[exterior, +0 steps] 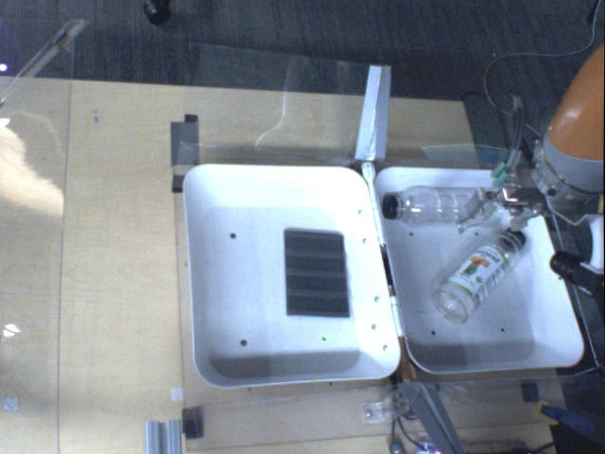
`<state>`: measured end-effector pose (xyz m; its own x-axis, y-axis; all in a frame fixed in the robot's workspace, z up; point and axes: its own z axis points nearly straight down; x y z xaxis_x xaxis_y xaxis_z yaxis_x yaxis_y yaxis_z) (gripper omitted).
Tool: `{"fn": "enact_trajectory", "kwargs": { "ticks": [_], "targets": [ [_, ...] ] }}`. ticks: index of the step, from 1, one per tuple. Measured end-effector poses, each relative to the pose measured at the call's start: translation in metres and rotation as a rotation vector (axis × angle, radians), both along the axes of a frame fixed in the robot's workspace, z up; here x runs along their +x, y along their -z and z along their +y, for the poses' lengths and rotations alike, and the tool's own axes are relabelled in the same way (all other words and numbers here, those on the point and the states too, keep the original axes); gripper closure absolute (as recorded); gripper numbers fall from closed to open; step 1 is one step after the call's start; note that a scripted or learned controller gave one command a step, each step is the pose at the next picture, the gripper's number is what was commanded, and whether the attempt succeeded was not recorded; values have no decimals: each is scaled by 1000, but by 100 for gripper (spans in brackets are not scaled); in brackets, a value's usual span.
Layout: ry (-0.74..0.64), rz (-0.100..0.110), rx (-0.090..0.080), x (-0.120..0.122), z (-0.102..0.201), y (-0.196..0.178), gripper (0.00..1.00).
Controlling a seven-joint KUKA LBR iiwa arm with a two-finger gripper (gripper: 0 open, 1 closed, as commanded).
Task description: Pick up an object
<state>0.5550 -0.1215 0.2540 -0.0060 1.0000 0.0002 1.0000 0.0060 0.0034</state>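
Two candidates in the right bin (558,348), both clear plastic bottles. One bottle with a dark cap (430,202) lies on its side along the bin's upper edge, cap pointing left toward the divider. The second, a labelled bottle (475,277) with an orange-green label, lies diagonally mid-bin, neck pointing to the upper right, base toward the lower left. The two are near each other but apart.

The gripper (515,197) sits at the upper right of the frame, low over the bin's upper right corner — just beside the base end of the capped bottle and just above the neck of the labelled one. Too blurred and cluttered there to make out the jaws; I cannot tell whether they are open or closed. Nothing visibly held.

My read: approach step, grasp not yet made. Next move calls for committing to one bottle, centring across its body rather than along it, then closing. Round clear bottles likely roll or slip off-centre.

Left bin (217,253) holds a dark ribbed rectangular pad (317,272), centre of frame — well away from the arm.
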Motion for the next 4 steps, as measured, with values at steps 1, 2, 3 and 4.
{"fn": "enact_trajectory", "kwargs": {
  "ticks": [1, 2, 3, 4],
  "targets": [
    [-2, 5, 1, 0, 30, 140, 0],
    [-91, -2, -1, 52, -17, 146, 0],
    [-128, 69, 23, 98, -89, 174, 0],
    [-281, -5, -3, 49, -76, 166, 0]
  ]
}}
